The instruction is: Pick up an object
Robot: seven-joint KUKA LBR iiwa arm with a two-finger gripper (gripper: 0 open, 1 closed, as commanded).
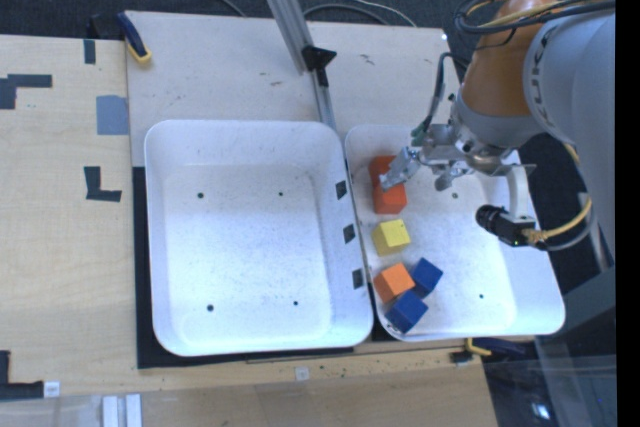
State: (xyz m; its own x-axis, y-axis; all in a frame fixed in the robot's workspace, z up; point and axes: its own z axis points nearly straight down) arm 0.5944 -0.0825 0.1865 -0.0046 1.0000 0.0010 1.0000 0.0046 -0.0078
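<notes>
The right bin (500, 315) holds several small blocks along its left side. A tall red-orange block (387, 196) stands nearest the back. In front of it come a yellow cube (392, 235), an orange cube (394, 280) and two blue blocks (427, 274) (407, 312). My gripper (420, 173) hangs over the back of this bin, open. Its left finger (394, 175) overlaps the upper right of the red-orange block, and the other finger sits apart to the right over bare bin floor. Nothing is held between them.
The left bin (240, 335) lies beside the right one, sharing a raised rim. A slanted metal rail (285, 5) crosses the bench behind the bins. Cables trail from the arm (520, 225) on the right.
</notes>
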